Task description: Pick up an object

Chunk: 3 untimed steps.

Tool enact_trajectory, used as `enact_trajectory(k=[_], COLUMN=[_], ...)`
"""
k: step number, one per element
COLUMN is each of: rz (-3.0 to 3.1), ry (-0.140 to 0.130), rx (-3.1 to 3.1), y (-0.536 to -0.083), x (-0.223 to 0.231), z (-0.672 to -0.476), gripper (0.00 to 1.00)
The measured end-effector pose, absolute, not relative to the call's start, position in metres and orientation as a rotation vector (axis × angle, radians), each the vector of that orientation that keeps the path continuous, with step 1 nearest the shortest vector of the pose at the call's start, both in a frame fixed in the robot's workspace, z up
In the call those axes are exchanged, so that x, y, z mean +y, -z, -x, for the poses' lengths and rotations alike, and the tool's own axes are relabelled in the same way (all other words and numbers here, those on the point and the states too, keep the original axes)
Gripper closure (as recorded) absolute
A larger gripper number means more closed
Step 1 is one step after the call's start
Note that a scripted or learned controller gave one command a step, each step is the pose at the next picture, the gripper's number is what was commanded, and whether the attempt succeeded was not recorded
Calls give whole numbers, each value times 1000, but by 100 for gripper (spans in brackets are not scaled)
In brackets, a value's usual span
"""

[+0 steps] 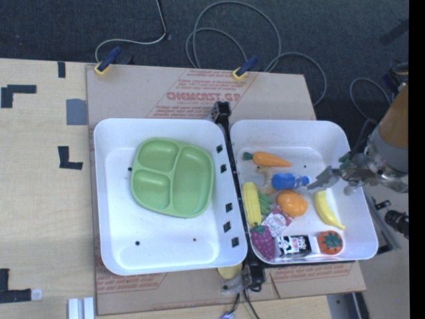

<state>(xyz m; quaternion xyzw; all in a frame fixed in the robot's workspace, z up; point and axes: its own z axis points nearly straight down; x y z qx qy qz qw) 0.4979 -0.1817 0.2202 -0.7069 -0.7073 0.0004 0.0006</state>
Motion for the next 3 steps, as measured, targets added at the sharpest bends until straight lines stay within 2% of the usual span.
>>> enact_trajectory(k=[1, 2, 3], rz=[2213, 2241, 2238], ry=[-4, 0, 4], rx=[-2222, -2229, -2228], y=[-131, -91, -103], x=[-136, -123, -122], z=[-524, -525, -525], gripper=[0, 0, 100])
